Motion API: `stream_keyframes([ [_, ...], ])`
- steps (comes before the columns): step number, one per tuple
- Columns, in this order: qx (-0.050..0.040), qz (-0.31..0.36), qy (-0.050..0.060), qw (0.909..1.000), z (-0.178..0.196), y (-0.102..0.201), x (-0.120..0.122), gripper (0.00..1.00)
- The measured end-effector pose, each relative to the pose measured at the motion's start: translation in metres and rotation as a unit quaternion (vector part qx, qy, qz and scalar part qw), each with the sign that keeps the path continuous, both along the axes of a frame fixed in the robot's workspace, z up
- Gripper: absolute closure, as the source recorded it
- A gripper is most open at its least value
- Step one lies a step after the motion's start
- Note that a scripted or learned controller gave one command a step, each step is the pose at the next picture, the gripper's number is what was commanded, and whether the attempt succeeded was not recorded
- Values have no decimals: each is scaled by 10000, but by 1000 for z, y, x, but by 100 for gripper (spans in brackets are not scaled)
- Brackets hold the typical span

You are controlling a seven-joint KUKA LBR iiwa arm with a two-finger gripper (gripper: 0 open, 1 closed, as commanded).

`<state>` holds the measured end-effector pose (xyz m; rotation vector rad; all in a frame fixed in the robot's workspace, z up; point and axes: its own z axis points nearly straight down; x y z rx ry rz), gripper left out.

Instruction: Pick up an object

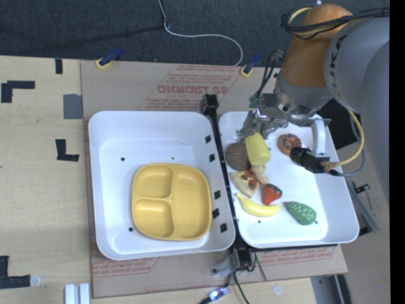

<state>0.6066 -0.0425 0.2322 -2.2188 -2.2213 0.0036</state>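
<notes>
My gripper (257,129) hangs over the upper left part of the right bin (335,220). Directly below it is a pale yellow cylinder-shaped toy (257,149), whose top reaches up to the gripper. The toy partly overlaps a brown round cookie (236,156). I cannot make out whether the yellow toy is gripped or merely lies under the gripper.
The right bin also holds a pizza slice (245,181), a red strawberry (271,194), a banana (257,207), a green bumpy fruit (300,212) and an orange round item (290,144). A yellow divided plate (171,202) lies in the left bin (111,144).
</notes>
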Motion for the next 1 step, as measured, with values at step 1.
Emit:
stream_keyframes([
  [1, 0, 0, 4, 10000, 1, 5, -4, 100],
])
